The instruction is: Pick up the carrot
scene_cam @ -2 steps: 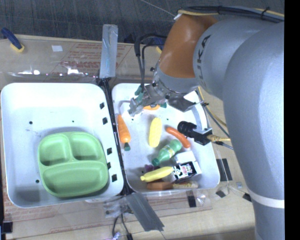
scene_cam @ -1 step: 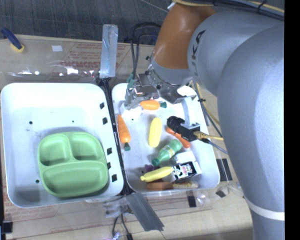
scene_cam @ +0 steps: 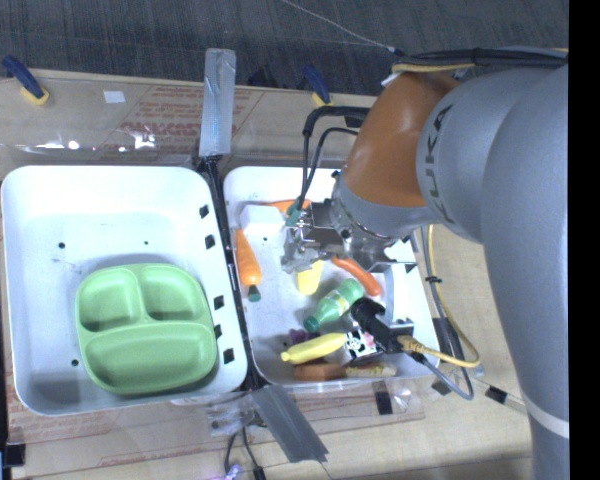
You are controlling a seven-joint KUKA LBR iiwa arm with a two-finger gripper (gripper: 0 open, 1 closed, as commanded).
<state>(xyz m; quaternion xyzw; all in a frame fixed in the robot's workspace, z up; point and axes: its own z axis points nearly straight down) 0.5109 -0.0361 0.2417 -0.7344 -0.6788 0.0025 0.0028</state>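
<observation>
An orange carrot (scene_cam: 246, 259) with a small green end lies along the left wall of the right bin (scene_cam: 263, 190), pointing toward the near edge. My gripper (scene_cam: 297, 247) hangs over the middle of that bin, a short way to the right of the carrot and apart from it. The grey arm with its orange band (scene_cam: 400, 138) covers the bin's right half. A second orange piece (scene_cam: 360, 274) pokes out from under the wrist, and an orange sliver (scene_cam: 280, 206) lies near the bin's far wall.
A yellow piece (scene_cam: 308, 279), a green bottle (scene_cam: 335, 304), a banana (scene_cam: 315, 346), a black-and-white item (scene_cam: 366, 340) and a brown item (scene_cam: 320, 371) crowd the right bin's near half. A green divided plate (scene_cam: 145, 328) lies in the left bin (scene_cam: 40, 198).
</observation>
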